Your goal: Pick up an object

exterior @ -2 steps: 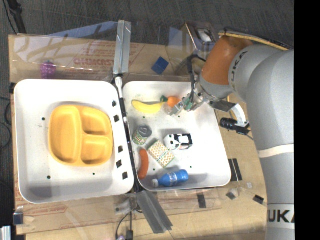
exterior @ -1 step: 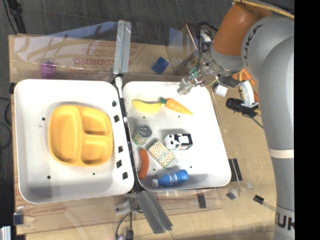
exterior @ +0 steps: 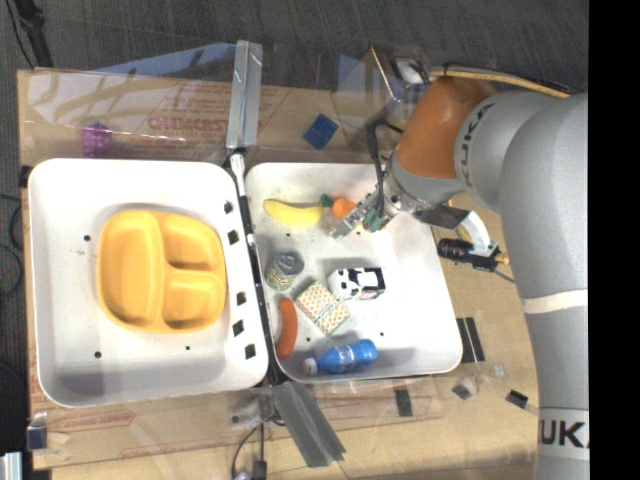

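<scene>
Two shallow white bins [exterior: 430, 268] are set on cardboard. Inside the right one, the two-finger gripper [exterior: 352, 222] is lowered beside a yellow plastic banana [exterior: 293, 212]; approach is judged underway. Its opening cannot be told.

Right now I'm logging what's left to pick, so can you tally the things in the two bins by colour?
Yellow: 2, the divided tray and the banana
Orange: 2, the small ball and the sausage-shaped piece
Blue: 1, the bottle
Grey: 1, the round tin
Black and white: 1, the toy
Patterned: 1, the checked packet
Total: 8
</scene>
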### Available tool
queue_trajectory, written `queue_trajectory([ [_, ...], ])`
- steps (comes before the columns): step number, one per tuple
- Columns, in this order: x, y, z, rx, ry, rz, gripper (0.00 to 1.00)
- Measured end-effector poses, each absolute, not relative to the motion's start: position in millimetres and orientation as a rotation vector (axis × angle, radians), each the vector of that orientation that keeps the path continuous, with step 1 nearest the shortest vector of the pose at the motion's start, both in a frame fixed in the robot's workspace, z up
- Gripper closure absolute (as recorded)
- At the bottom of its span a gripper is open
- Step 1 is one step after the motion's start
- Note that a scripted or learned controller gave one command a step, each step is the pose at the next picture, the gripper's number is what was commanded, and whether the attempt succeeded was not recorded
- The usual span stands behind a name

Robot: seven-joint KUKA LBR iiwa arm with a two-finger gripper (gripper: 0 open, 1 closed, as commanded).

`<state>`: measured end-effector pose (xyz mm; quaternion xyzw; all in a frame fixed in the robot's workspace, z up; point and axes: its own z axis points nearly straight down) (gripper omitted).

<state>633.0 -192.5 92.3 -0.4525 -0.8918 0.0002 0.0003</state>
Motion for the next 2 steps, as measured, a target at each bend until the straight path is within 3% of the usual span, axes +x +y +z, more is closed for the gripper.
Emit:
queue_trajectory([
  [1, 657.7, -145, 212, -1.797, -2.579, 0.000, 1.00],
  [2, 656.8, -207, 128, -1.358, -2.831, 0.001, 1.00],
])
